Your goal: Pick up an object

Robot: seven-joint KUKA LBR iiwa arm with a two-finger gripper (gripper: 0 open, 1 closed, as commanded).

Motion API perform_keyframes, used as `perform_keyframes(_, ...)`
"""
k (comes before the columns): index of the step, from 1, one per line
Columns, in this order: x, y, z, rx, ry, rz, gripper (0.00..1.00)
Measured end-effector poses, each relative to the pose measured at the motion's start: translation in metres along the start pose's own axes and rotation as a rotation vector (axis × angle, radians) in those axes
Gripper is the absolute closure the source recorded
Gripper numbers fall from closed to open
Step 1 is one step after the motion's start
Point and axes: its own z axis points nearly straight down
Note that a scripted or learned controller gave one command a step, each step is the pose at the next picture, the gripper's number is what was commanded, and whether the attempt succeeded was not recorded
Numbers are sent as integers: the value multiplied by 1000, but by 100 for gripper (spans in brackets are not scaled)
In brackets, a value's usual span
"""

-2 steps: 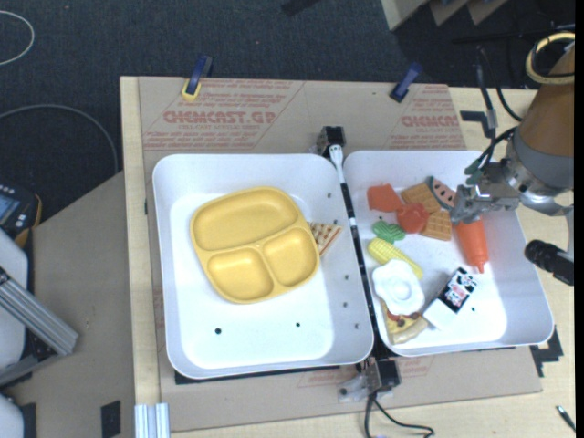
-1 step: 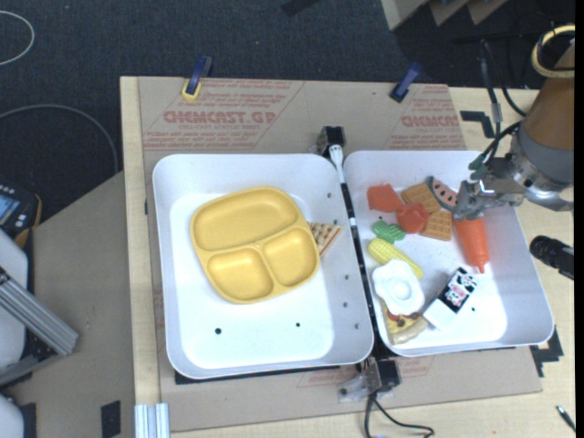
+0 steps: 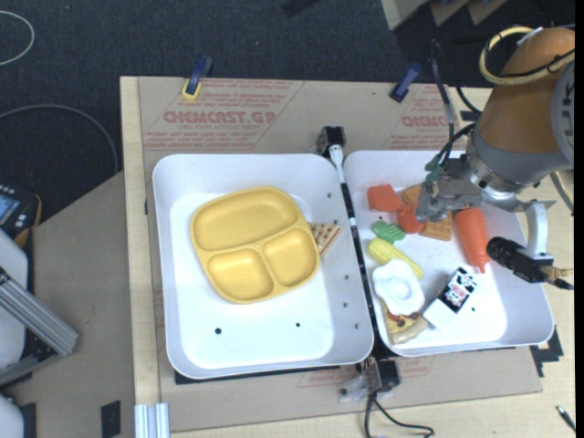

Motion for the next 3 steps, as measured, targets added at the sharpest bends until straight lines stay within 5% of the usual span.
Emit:
perform_keyframes(2, 83, 19, -2, -5, -2, 2, 100)
perform_keyframes(3, 90, 9, -1, 1, -2, 4, 100)
